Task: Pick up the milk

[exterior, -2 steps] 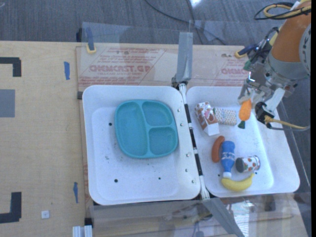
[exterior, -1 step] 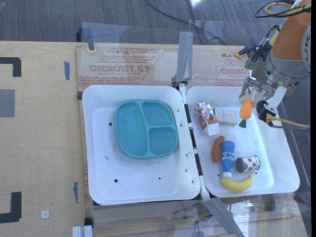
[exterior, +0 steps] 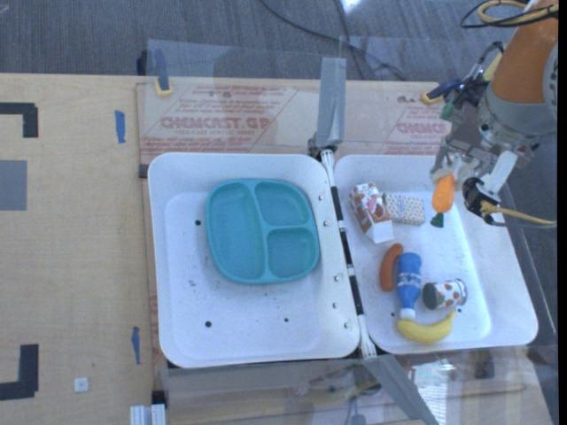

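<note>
The milk (exterior: 371, 211) is a small carton with a red-brown printed face and a white side. It lies tilted in the upper left part of the right bin (exterior: 505, 282). My gripper (exterior: 454, 172) hangs over the upper right of that bin, well to the right of the milk. An orange carrot (exterior: 442, 197) with a green tip sits directly below the gripper, and I cannot tell whether it is held.
A white speckled packet (exterior: 406, 208) lies beside the milk. Lower in the right bin are a red sausage (exterior: 388, 267), a blue bottle (exterior: 407, 283), a small can (exterior: 446, 294) and a banana (exterior: 425, 329). The left bin (exterior: 177, 264) holds a teal divided plate (exterior: 262, 230).
</note>
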`<state>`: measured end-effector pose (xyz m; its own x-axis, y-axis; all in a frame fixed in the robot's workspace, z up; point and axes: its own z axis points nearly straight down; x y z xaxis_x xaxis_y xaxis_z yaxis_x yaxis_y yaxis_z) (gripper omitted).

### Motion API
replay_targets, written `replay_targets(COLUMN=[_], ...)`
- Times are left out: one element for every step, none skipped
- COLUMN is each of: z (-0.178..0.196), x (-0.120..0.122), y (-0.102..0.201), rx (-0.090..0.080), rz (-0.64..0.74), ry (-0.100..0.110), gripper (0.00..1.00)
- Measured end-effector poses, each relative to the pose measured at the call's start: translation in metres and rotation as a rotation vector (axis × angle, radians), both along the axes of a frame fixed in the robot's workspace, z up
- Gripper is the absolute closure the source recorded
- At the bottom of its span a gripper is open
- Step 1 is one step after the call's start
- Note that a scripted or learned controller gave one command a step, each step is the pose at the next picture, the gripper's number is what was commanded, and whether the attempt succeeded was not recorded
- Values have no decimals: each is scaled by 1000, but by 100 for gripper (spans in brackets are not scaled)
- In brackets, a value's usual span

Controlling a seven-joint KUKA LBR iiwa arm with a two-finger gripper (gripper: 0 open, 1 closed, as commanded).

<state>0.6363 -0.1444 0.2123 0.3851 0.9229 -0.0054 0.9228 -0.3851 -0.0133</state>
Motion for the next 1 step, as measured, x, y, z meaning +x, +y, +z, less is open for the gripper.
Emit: replay_targets(z=[8], x=[0], y=[0], rx=[0], rz=[3], ry=[5], gripper=[100])
